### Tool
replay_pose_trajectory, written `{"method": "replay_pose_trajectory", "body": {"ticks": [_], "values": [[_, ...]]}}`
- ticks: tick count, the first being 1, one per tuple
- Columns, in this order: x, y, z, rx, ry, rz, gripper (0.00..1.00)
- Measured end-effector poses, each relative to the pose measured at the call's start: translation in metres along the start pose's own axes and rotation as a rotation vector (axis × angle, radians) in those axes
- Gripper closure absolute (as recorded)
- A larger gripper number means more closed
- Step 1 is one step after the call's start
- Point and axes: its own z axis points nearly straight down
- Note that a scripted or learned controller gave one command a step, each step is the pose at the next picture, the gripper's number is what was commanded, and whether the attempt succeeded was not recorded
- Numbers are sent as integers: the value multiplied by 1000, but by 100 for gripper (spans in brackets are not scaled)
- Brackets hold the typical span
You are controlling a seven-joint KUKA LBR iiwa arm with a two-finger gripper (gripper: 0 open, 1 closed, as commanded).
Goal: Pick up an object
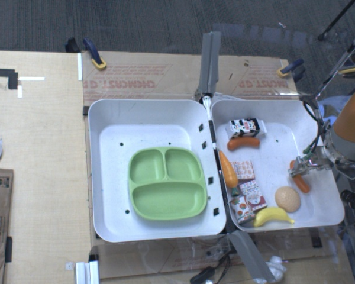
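Down at the right side of the right bin (272, 220), the gripper (300, 169) sits low over a small orange-red sausage-shaped toy (301, 183) — how it stands I cannot tell, since its tip is small and tangled with cables at this slant. An orange bit shows right at the tip, touching or just beside the metal, so whether that toy is grasped or merely under the tool stays open. My read: this is the pick attempt itself, with the lift yet to prove anything.

Moving outward — a round tan bread roll (288, 199) lies just beside the toy, toward the near wall, and a yellow banana (273, 218) curves along the bin's near edge next to it. Close neighbours like these could get nudged if the arm (346, 132) drifts.

Further left, a carrot (227, 167) leans along the divider wall, with small printed packets (245, 185) stacked beside it down to the corner. Up near the far wall sit a black-and-white carton (245, 125) and a second orange sausage (243, 142) just in front of it, well apart from the tool.

Across the divider, the left bin (106, 170) holds a green sectioned plate (167, 183), lying flat in the middle. Everything graspable is crowded in the right bin, which would explain why the arm works there, near its own side of the bench.
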Motion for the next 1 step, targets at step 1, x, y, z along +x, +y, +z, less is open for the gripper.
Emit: {"method": "replay_pose_trajectory", "body": {"ticks": [1], "values": [[-4,36,-83,5,-2,82,100]]}}
